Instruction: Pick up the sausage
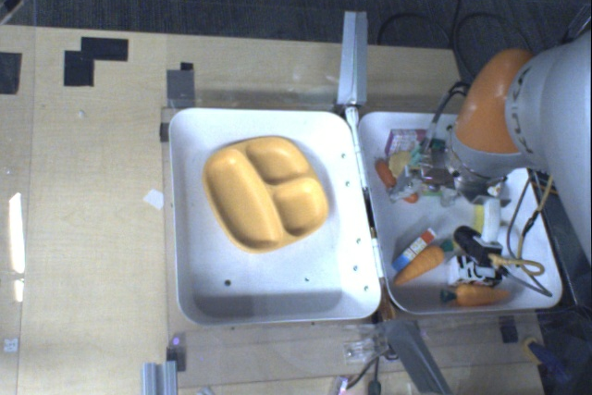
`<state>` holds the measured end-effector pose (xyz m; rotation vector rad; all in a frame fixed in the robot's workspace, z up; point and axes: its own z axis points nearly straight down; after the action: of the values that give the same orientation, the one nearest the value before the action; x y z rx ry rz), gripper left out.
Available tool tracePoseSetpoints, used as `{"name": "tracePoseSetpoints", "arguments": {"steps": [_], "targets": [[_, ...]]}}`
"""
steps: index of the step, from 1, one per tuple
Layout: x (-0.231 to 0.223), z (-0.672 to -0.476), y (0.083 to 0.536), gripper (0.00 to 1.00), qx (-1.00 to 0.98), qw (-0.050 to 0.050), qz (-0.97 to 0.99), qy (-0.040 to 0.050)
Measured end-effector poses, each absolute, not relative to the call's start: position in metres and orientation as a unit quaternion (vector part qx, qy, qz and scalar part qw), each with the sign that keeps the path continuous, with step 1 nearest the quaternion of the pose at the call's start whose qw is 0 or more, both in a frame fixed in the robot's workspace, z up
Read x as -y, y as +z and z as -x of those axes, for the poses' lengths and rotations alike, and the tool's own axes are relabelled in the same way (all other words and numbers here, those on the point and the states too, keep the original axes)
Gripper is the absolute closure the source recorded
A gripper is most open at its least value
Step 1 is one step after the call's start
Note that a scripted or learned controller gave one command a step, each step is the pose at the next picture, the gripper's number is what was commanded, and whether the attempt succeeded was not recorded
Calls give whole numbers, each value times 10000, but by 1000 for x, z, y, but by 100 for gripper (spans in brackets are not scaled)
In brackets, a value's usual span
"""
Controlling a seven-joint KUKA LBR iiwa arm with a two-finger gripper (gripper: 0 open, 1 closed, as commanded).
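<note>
Two white bins (185, 227), one yellow tray (266, 191), two carrots (418, 265)

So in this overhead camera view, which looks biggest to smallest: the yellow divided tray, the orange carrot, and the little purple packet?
1. Yellow divided tray, by far the largest.
2. Orange carrot.
3. Purple packet, partly hidden behind the gripper, so its rank below the carrot is uncertain.

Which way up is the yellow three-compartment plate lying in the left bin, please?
Upside down: the yellow plate shows three bulging, rounded humps rather than hollows, resting on the floor of the left bin.
</note>
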<state>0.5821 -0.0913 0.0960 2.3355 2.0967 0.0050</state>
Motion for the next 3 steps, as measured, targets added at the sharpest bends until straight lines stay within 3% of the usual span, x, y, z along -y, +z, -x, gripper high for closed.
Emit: {"name": "tracePoseSetpoints", "arguments": {"steps": [1, 2, 3], "targets": [[90, -584, 107, 100, -6696, 29, -7427, 34], [90, -584, 107, 0, -6695, 28, -7428, 34], [94, -644, 94, 0, -6832, 55, -7302, 43]]}}
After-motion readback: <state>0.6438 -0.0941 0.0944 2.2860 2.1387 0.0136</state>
